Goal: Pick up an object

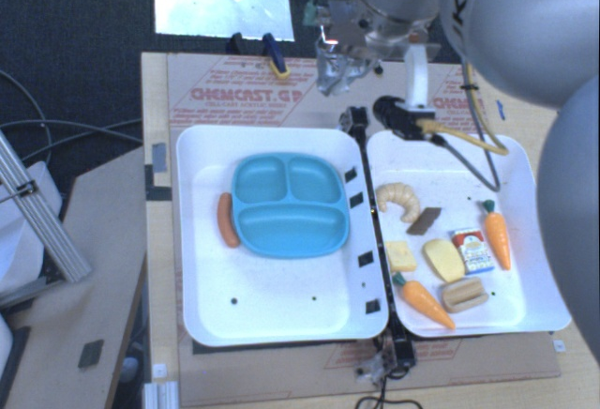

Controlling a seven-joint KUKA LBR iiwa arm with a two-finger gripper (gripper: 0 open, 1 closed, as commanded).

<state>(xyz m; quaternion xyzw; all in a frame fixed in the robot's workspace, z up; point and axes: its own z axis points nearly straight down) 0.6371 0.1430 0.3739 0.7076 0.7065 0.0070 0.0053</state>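
**Gripper up behind the bins, nothing held**

We see the gripper (333,79) above the cardboard behind the left bin (202,304), fingers close together, holding nothing. Croissant (397,199), carrots and other food lie in the right bin (539,304); blue tray (289,205) and sausage (226,219) in the left.

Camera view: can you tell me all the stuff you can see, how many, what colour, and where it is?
bins: 2, white, side by side on the bench
plate: 1, blue, three sections, left bin
sausage: 1, red-orange, left bin, beside the plate
croissant: 1, tan, right bin
carrots: 2, orange, right bin
carton: 1, red and white, right bin
cheese pieces: 2, yellow, right bin
brown piece: 1, dark brown, right bin
bun: 1, light brown, right bin
arm: 1, grey with orange band
gripper: 1, metal, above the bench behind the bins
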